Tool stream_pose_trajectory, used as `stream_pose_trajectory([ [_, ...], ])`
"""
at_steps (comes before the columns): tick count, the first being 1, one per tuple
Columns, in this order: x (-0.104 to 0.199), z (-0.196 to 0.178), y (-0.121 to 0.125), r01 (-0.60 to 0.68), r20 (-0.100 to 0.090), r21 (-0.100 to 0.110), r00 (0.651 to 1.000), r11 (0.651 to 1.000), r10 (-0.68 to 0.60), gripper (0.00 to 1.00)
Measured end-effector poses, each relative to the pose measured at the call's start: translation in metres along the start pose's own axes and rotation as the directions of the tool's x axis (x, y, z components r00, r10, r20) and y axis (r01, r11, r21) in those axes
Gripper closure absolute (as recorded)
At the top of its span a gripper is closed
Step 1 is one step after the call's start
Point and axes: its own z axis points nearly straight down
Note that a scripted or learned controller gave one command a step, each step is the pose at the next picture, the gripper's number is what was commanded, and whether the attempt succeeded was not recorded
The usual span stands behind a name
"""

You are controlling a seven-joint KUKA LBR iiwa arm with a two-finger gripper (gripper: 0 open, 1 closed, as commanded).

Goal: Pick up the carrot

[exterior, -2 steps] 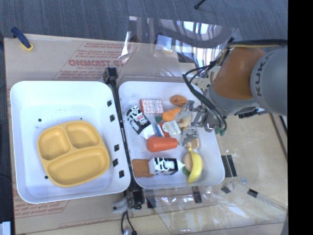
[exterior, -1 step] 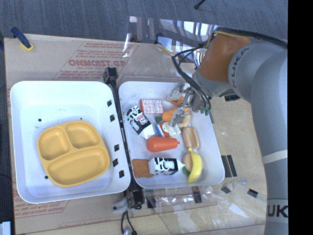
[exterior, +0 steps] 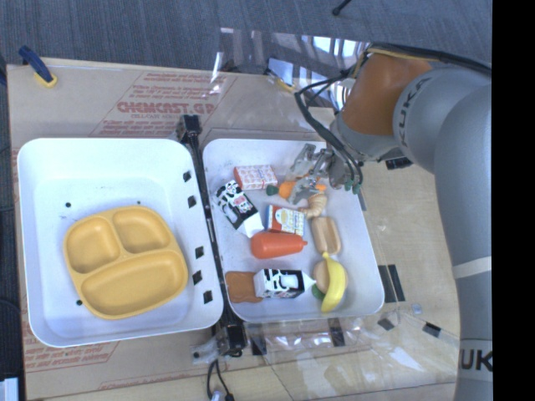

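Gripper (exterior: 320, 174), one, at 1 o'clock in the right bin (exterior: 368, 257): its metal parts blur into a grey tangle with cables, so you cannot tell whether it is spread or pressed together, nor whether it touches anything. The grey arm (exterior: 435, 124) with its orange band is cut off at the right and bottom edges.

Carrot (exterior: 287, 190), one: a small orange piece with a hint of green at its 9 o'clock end. It lies at 12 o'clock from the bin's middle, just beside the gripper on its 8 o'clock side. It is small and partly hard to make out, so you should treat the identification as probable.

Other contents of the right bin, as you can count them:
- cow-patterned cartons, two: one (exterior: 234, 203) at 10 o'clock, one (exterior: 282, 282) at 6 o'clock
- red-and-white box (exterior: 255, 176), one, at 11 o'clock
- juice box (exterior: 288, 220), one, near the middle
- red-orange bottle-like piece (exterior: 277, 244), one, with its white end toward 10 o'clock; its kind is unclear
- hot dog (exterior: 326, 234), one, at 3 o'clock
- banana (exterior: 334, 284), one, at 5 o'clock
- brown slab (exterior: 241, 286), one, at 7 o'clock, touching the lower carton
- small tan piece (exterior: 316, 200), one, just below the gripper; too small to name

Left bin (exterior: 33, 224): yellow divided plate (exterior: 125, 261), one, with three compartments.
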Motion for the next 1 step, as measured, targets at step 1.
stream_pose_trajectory([
  [1,0.0312,-0.0434,0.0546,-0.349,-0.015,0.002,0.937,0.937,0.349,1.00],
])
